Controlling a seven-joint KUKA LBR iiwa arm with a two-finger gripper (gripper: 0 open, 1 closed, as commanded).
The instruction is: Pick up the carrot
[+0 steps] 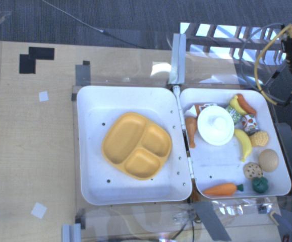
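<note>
Carrot (220,189) along right bin's (206,160) near edge

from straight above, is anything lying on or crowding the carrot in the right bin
Nothing visible lies on it. The carrot rests flat along the near wall of the right bin, with bare floor above it. Nearest are the broccoli just past its green tip and the cookie, both apart from it.

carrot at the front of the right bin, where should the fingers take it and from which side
Probably at the thick orange middle of the carrot, coming straight down from above. It lies flat, lengthwise along the front wall of the right bin, green tip toward the dark green toy, so close the fingers across its narrow width; the wall may crowd the front finger.
</note>
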